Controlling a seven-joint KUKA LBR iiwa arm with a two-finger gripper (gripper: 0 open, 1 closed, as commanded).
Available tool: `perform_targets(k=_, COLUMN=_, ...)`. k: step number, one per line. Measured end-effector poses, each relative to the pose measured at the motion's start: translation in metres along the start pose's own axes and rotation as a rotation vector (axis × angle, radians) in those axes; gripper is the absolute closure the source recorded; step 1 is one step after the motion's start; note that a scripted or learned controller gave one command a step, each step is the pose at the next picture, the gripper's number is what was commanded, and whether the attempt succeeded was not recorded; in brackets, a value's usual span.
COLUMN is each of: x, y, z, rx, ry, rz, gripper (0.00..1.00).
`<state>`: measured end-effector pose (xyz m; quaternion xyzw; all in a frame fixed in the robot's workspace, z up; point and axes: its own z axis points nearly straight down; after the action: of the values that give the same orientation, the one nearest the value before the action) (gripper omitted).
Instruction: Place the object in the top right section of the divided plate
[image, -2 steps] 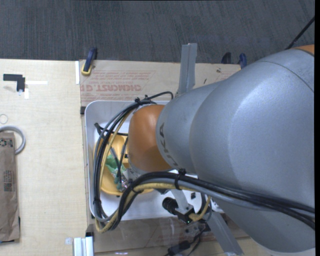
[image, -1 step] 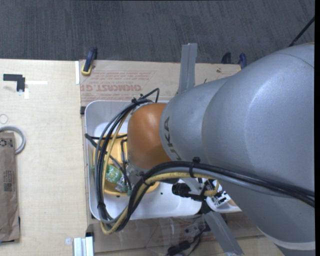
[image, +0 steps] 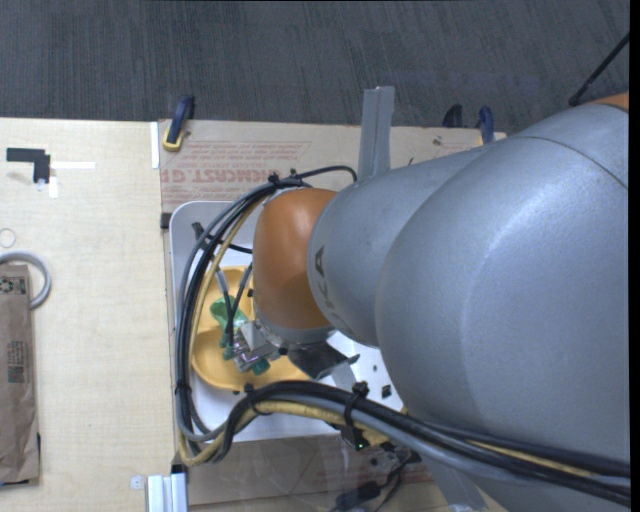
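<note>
The yellow divided plate (image: 208, 345) lies in the white bin (image: 183, 228), and the arm covers most of it; its left rim and one ridge show. A small green and yellow object (image: 222, 312) rests on the plate's left part, close beside the tool. My gripper (image: 244, 352) hangs low over the plate under the orange wrist band (image: 285, 260), with green parts and cables around it. The plate's right sections are hidden by the arm.
Black and yellow cables (image: 190, 330) loop along the bin's left side. A cardboard sheet (image: 260, 155) lies behind the bin, with blue clamps (image: 180, 120) on its edge. On the wooden bench at left are a brown paper bag (image: 15, 370) and a metal ring (image: 35, 275).
</note>
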<state>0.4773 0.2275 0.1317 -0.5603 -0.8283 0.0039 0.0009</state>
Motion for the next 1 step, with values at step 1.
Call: perform_targets(k=1, x=-0.0075, y=0.0004, z=0.0378, rx=-0.012, ry=0.000, rz=-0.230, gripper=1.00)
